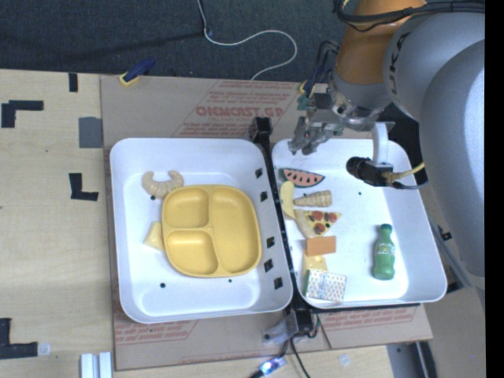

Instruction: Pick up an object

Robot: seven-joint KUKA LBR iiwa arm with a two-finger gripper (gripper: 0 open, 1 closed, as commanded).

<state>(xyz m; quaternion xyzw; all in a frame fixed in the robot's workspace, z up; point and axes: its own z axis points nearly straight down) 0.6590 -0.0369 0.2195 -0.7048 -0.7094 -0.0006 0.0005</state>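
Observation:
My gripper hangs over the far left corner of the right bin, its dark fingers pointing down just above a watermelon slice. Nothing shows between the fingers. Below the slice lie a banana, an ice cream cone, a pizza slice, an orange block, a yellow piece and a checkered white packet. A green bottle lies nearer the right side.
The left bin holds a yellow divided plate, a tan croissant and a yellow wedge under the plate's edge. A black clamp sits on the wall between the bins. A cable runs across the bench behind.

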